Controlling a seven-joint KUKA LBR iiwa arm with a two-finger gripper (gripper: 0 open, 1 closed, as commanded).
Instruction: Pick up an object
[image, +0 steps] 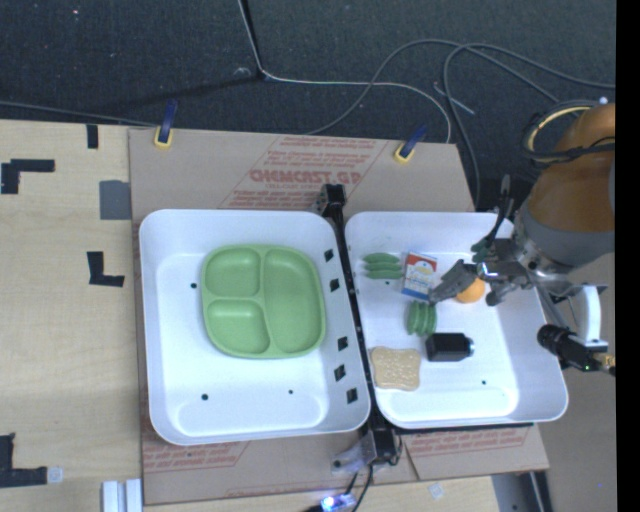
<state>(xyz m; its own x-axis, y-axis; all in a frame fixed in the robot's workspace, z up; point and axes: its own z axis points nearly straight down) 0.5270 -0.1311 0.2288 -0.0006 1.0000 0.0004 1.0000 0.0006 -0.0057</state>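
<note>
While reading the right bin, locate the gripper low over its middle, reaching in from the right of the view and pointing leftward. Treat jaw state as undetermined: cannot tell from this slant whether released, clenched, or closed on anything. Do not count any object as grasped.

Note the candidate objects, all in the right bin:
- **Nearest:** orange object, rounded, just beside the gripper tip on its right, partly covered by it. Contact not resolvable. No marked long axis, so no wrist turn judged necessary.
- **Next:** small carton, just left of the tip, with long axis running roughly far-to-near in the view.
- **Nearer the camera than the tip:** green pod, long axis also far-to-near.
- **By the dividing wall:** second green pod, lying crosswise.
- **Toward the near wall:** black block and toast slice, apart from each other and clear of the tip.

Disregard the left bin, holding a green divided plate, well apart from the gripper.

Judged step: approach to, or closing on, the orange object. For the coming move, expect a short shift rightward and down to centre on it. Watch for rolling away and for nudging the carton.
</note>
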